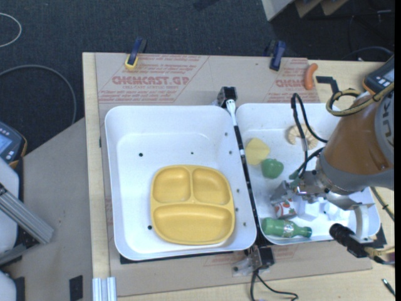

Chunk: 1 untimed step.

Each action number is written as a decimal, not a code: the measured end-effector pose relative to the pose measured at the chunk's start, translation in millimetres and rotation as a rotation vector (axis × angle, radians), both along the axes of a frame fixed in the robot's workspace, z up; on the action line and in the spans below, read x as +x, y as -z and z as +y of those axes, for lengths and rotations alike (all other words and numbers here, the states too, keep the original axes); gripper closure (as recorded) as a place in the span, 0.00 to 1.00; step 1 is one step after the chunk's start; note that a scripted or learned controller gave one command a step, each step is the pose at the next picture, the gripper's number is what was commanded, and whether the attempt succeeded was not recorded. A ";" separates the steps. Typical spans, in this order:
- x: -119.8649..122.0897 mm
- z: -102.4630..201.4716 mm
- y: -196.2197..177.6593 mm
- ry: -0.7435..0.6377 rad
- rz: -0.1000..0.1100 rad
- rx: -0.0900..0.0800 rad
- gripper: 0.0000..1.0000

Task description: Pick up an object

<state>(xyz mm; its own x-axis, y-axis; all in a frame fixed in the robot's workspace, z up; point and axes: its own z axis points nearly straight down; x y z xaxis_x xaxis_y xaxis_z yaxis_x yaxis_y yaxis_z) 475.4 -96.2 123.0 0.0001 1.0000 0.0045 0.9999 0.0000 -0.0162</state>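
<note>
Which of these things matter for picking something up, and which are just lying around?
For the job: gripper, green bottle, green round item, yellow item, tan item.
Lying about: yellow divided tray, blue clamp, yellow clamp.

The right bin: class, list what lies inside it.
The right bin holds a green bottle, a green ball, a yellow lump and a beige piece. The arm covers the rest.

The arm [357, 146] hides much of the right bin [276, 115].

fixed overhead camera, slanted down, both bins [119, 168]
</note>
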 end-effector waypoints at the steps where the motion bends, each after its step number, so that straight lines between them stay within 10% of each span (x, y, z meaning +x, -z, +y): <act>1: 32.4 33.5 -64.7 -0.005 -0.023 -0.005 0.00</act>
